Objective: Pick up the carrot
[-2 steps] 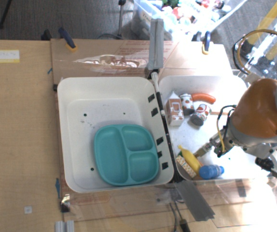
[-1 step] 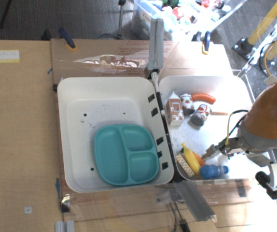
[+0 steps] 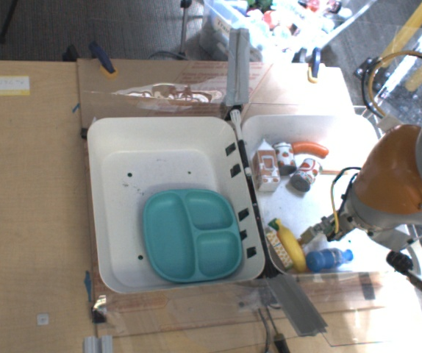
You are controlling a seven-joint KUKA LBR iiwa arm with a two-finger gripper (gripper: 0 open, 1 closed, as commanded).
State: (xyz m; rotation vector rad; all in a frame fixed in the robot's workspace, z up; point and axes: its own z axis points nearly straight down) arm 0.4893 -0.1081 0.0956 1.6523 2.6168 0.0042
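Observation:
The carrot is a small orange stick lying flat near the far wall of the right bin, just right of a small can. My gripper hangs low over the near right part of that bin, well short of the carrot and closer to me. It sits just above a blue bottle and right of a yellow banana. The arm's orange band rises to the right of it. Nothing can be seen held in the gripper.
A small brown and white carton and a tipped can lie near the carrot. The left bin holds a teal divided plate. A black-clipped divider separates the bins. A clear tub of toys stands behind the bench.

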